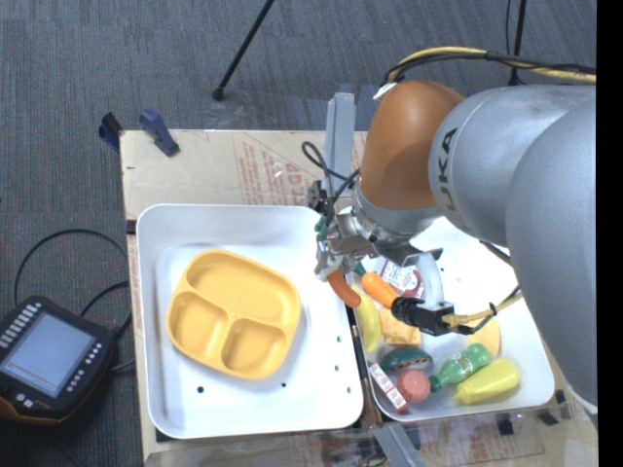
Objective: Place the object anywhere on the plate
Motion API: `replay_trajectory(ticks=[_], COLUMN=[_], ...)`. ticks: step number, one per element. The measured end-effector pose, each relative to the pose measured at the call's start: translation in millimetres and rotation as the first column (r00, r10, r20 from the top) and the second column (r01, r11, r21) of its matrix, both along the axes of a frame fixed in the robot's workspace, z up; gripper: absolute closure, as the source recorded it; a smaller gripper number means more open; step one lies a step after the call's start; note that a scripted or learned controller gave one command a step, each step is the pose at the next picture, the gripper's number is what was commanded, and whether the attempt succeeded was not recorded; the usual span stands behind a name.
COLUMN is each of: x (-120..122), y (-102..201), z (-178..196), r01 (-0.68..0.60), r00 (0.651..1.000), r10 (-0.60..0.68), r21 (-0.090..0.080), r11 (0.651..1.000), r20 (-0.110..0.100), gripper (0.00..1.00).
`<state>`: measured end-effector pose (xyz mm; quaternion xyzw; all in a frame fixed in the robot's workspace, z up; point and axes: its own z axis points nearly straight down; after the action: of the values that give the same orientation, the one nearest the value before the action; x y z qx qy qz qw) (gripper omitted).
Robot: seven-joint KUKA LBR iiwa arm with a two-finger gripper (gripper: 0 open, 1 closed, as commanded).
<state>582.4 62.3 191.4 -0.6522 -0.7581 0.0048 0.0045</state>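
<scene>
Gripper (pixel 334 261): above the seam between bins, fingers clamped on orange carrot (pixel 343 289).
Carrot: dangling over left bin's right rim.
Plate (pixel 234 312): yellow, three compartments, left bin (pixel 165 251).

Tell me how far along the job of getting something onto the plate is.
Nothing looks placed: the yellow plate in the left bin has bare compartments. The pincer hovers at the seam between bins, above the toy food pile in the right bin. Picking an item and carrying it over remain.
</scene>
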Motion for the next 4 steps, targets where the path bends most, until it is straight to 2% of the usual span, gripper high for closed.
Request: replay_trajectory(ticks=[2, 3, 4], x=[0, 23, 47], y=[-5, 69, 61], z=[13, 6, 41], r01=[0.009, -0.091, 0.129], r00=[1.0, 0.996, 0.992], r10=[-0.009, 0.091, -0.129], r21=[-0.002, 0.001, -0.001], r11=[1.0, 0.996, 0.992], r20=[-0.013, 0.005, 0.008], gripper=[1.0, 1.0, 1.0])
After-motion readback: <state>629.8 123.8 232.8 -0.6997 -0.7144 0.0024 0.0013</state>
